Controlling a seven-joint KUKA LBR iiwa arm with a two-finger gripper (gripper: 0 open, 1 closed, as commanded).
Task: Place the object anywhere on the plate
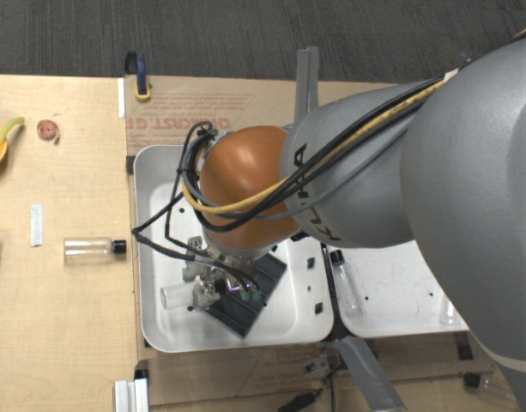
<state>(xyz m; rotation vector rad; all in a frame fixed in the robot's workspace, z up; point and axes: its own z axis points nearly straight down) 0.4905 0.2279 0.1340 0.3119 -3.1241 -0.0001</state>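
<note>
Nearest the camera, the left white bin holds a dark flat plate, tilted cornerwise near its front wall. Just left of it lies a small clear object on the bin floor. The gripper hangs low over both — whether it is open or shut I cannot tell. Above it swells the arm's orange band, trailed by black and yellow cables. The right bin sits beside. Farther left on the bench lies a clear bottle with a black cap.
</note>
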